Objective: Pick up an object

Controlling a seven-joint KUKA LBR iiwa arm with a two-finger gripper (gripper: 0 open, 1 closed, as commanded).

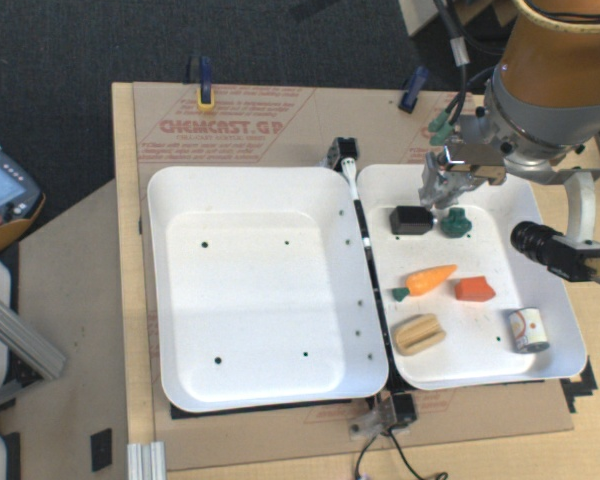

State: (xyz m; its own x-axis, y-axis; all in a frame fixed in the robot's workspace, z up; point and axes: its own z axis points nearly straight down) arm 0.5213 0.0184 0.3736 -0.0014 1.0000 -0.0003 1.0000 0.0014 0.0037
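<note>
Holding five things, right bin [570,353]: can [527,329] nearest, bread [419,333] | carrot [431,280] lying left-right, tip right; red block [474,289] beside it | black block [412,220], green piece [456,223] far | claw [442,200] between them, grip state unclear | left bin [170,268] alongside.

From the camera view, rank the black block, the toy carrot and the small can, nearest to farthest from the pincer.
1. Black block: just left of and below the pincer, at the right bin's top.
2. Toy carrot: mid-bin, below the block.
3. Small can: lower right corner of that bin.
</note>
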